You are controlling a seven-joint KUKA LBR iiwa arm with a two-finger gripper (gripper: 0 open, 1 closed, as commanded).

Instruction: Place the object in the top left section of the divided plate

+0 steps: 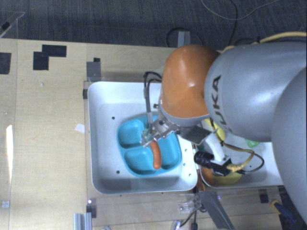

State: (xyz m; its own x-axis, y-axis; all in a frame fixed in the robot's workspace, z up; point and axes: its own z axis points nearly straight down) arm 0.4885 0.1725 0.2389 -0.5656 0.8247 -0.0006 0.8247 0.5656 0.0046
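Fingers of the gripper (151, 137) look pinched on the far tip of one orange sausage (155, 155), lying across the blue divided plate (139, 162) in the left white bin (103, 128). You can read "KUKA" on the arm (249, 99).

Blue divided plate (139, 150); orange-red sausage (156, 156); white bin (103, 128); grey arm (254, 90), orange band (187, 80).

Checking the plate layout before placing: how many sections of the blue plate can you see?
3. One at the plate's upper left, one at its lower left, and one along its right side with the sausage in it. The arm overhangs the plate's top, so more may be hidden.
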